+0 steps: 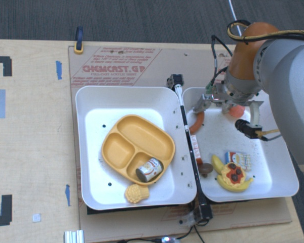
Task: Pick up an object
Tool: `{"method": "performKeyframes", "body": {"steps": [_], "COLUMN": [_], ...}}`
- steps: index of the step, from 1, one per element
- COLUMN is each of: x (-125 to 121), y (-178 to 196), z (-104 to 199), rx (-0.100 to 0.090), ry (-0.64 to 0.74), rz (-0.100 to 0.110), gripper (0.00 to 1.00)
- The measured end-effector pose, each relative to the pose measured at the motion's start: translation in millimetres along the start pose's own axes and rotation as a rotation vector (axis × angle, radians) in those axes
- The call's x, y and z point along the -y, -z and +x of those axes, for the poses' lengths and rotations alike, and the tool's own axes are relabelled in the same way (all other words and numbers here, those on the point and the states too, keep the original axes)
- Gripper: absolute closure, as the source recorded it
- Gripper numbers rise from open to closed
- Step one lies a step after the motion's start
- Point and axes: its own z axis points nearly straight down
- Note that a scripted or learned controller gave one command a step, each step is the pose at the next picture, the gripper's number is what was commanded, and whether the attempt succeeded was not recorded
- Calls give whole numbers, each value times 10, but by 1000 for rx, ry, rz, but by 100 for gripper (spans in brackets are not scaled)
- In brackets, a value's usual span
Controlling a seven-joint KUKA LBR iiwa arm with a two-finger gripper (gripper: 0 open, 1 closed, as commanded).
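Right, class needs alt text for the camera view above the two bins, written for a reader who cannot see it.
A grey arm with an orange band reaches from the right, its hand low over the right bin, near an orange-red sausage and a banana. The left bin holds a yellow divided plate with a small can in one compartment, and a yellow toy beside the plate.

Two white bins (86,135) were present. One divided yellow tray (122,145), one can (150,169), one banana (233,182) were counted.
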Motion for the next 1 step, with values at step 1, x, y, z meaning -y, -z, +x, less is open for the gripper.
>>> {"method": "performKeyframes", "body": {"steps": [1], "x": [4], "y": [1], "z": [59], "rx": [-1], "ry": [0], "rz": [2], "gripper": [0]}}
